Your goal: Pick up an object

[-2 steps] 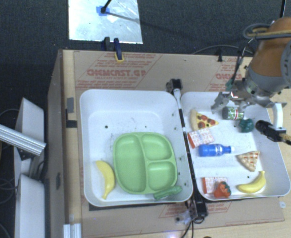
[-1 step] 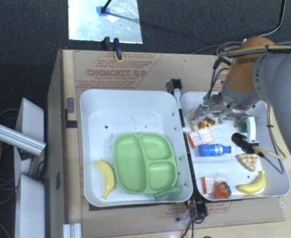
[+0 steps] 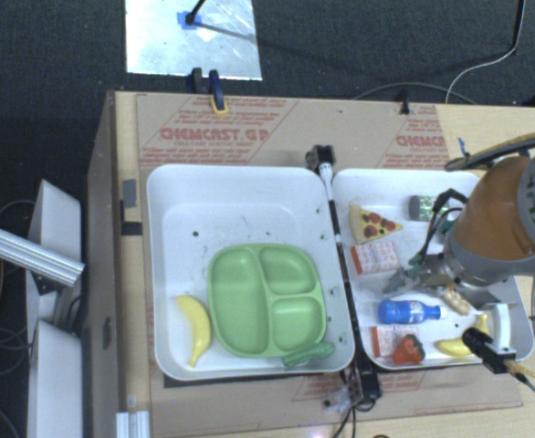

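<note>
Tool (image 3: 412,276): low in right bin, near its middle; grip state cannot be told | Target: blue bottle (image 3: 409,312), toward bin's front edge, just beside tool on the front side | Long axis: parallel to counter's front edge.

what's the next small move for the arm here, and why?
Probably a short drop straight down toward the blue bottle. The gripper sits in the right bin, just above the bottle, which lies on its side with some free floor around it. The pizza slice and the yellow banana lie farther off, so the bottle looks like the nearest target.
</note>
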`<state>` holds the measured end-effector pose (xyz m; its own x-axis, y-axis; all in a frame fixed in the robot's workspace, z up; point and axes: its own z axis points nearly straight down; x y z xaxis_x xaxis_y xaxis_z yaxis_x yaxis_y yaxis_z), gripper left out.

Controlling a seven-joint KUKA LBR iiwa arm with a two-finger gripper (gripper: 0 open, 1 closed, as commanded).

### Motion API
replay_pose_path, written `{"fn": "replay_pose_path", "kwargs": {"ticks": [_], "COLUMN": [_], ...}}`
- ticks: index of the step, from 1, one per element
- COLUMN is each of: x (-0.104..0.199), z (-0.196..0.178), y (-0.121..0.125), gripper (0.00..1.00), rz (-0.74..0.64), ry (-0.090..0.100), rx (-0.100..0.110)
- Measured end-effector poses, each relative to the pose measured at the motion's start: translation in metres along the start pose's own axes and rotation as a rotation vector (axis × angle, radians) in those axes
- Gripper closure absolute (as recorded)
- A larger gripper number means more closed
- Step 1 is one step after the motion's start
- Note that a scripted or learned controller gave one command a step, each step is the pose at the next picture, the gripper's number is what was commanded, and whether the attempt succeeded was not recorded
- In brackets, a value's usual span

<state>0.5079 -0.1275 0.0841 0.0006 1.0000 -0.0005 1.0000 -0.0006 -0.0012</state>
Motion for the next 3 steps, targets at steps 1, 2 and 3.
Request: {"fn": "replay_pose_path", "kwargs": {"ticks": [1,2,3], "x": [-0.039,-0.079,-0.071], "z": [-0.051,0.0,0.005], "y": [0.052,0.098,0.149], "gripper": [0.0,0.0,0.0], "rz": [-0.003,-0.003,-0.007], "ry": [-0.001,0.0,0.006], "rx": [-0.005,-0.002,0.055]}}
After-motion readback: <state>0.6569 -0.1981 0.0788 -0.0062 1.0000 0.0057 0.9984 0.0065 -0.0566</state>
